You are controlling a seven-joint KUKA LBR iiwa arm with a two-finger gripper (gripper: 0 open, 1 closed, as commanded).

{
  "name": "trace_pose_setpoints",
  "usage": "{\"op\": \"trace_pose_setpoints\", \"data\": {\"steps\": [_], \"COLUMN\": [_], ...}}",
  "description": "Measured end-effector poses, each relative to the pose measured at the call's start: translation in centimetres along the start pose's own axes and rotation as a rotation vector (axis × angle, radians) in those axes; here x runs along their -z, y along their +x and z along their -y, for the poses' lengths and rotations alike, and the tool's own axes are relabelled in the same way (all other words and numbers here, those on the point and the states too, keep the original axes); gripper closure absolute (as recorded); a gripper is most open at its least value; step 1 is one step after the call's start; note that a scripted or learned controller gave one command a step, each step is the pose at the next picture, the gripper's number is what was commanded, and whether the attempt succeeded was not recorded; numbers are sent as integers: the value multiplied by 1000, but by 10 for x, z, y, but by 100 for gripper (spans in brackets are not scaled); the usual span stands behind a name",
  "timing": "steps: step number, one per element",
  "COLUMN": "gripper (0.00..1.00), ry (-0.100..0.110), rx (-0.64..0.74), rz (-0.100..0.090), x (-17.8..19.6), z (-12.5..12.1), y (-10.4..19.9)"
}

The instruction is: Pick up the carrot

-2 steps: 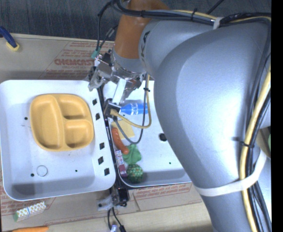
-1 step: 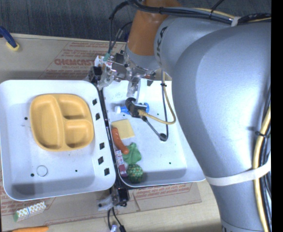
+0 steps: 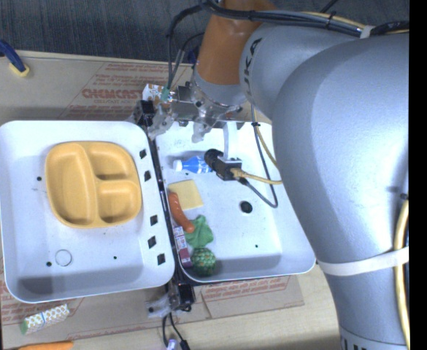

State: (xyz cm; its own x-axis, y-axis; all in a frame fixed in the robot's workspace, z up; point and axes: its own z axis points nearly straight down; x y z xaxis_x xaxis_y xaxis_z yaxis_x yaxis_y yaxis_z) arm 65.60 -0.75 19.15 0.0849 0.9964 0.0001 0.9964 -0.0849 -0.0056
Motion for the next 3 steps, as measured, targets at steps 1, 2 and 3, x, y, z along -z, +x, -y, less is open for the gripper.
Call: {"op": "trace_pose_setpoints", "data": {"steps": [1,2,3], "gripper": [0,0,100], "ry": [0,2,5], "rx": [-200,-456,-453], "rz": [0,0,0], "x": [-1,-1,8], "z": [86,147,147], "y": [-17,16,16]}}
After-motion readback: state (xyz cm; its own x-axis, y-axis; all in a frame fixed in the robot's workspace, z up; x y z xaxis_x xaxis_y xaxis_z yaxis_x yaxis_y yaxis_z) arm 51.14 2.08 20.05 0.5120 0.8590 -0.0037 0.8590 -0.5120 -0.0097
